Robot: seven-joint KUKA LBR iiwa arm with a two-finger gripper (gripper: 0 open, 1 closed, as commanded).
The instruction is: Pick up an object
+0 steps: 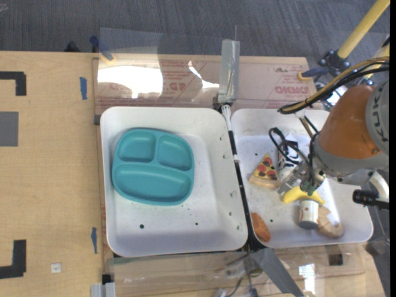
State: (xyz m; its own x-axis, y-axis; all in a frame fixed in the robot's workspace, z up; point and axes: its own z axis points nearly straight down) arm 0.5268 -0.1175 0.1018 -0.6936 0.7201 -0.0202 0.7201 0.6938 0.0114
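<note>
The right bin (356, 210) holds several small items. A yellow toy banana (296, 195) lies near its middle, with a toy pizza slice (266, 171) just to its left. My gripper (301, 179) hangs low directly over the banana's upper end, under the orange-banded wrist (346, 132). Whether it touches the banana I cannot tell. A small tan cylinder (307, 214) and a beige bread-like piece (330, 228) lie just in front of the banana. A black looped object (281, 142) sits behind the pizza slice.
An orange-brown item (262, 229) rests at the right bin's front left corner. The left bin (124, 240) holds a teal divided plate (151, 166). A raised divider (236, 166) separates the bins. Cables and a yellow pole stand at the back right.
</note>
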